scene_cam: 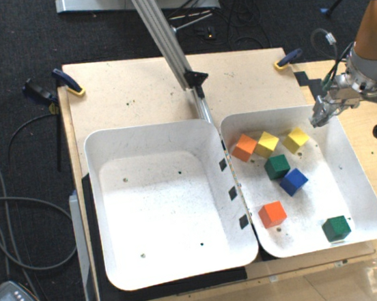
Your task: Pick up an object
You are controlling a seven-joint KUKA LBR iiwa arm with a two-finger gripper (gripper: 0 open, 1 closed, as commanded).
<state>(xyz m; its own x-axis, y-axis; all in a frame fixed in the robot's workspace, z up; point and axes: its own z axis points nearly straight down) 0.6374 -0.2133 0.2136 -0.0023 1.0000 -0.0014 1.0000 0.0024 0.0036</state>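
Nearest the lens, a green cube (336, 228) is lying in the right bin (357, 179). Gripper (320, 116) is being held above that bin's far rim; grip state cannot be told. Descent onto yellow cube (296, 140) is advised.

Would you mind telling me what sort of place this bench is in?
Probably a robotics lab: two white bins on a clamped board, coloured test blocks, a robot arm, loose cables on dark carpet.
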